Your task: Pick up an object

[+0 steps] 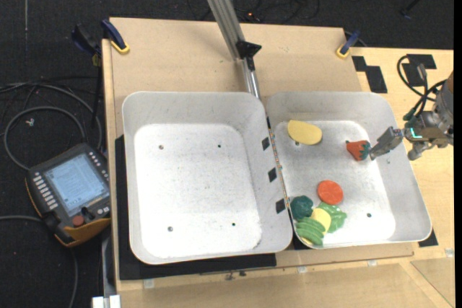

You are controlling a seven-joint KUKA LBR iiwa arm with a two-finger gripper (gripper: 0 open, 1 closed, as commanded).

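The right bin holds several small items. A yellow lump lies near its back left. A small red block sits toward the back right. An orange-red disc rests in the middle. In the front left corner a dark green piece, a yellow-green piece and a ribbed green piece are bunched together. My gripper hangs over the right side of this bin, open. Its left fingertip is right beside the red block, and nothing is between the fingers.
The left bin lies beside the right one, and their rims meet in the middle. A slanted metal pole runs down to the bins' back junction. A teach pendant lies off the bench at left.
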